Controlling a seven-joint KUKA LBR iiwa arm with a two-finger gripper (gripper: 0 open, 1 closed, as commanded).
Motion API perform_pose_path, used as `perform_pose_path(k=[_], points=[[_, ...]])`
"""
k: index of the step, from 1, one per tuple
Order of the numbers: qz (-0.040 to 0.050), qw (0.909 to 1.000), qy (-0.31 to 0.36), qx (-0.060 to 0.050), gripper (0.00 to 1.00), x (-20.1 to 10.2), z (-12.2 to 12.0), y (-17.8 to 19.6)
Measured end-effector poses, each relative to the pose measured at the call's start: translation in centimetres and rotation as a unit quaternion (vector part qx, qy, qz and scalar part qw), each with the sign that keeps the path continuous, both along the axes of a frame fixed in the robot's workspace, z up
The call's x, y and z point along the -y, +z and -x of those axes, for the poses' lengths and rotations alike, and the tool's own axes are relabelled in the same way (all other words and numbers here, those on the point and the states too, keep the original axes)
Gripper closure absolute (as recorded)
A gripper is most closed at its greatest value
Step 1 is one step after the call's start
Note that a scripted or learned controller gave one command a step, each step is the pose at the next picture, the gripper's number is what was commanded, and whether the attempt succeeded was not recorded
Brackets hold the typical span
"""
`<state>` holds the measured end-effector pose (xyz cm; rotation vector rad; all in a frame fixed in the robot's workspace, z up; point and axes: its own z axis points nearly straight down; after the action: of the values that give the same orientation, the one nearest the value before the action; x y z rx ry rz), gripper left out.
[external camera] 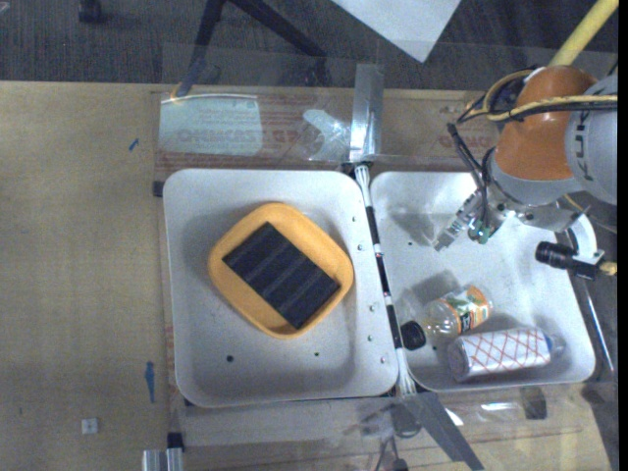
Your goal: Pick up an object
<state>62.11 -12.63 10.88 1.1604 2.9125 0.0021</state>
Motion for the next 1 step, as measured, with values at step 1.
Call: perform_pose_path(k=[1], points=[[0.0001, 1.0, 0.0, 0.0, 0.0, -0.01, 0.01, -0.01]])
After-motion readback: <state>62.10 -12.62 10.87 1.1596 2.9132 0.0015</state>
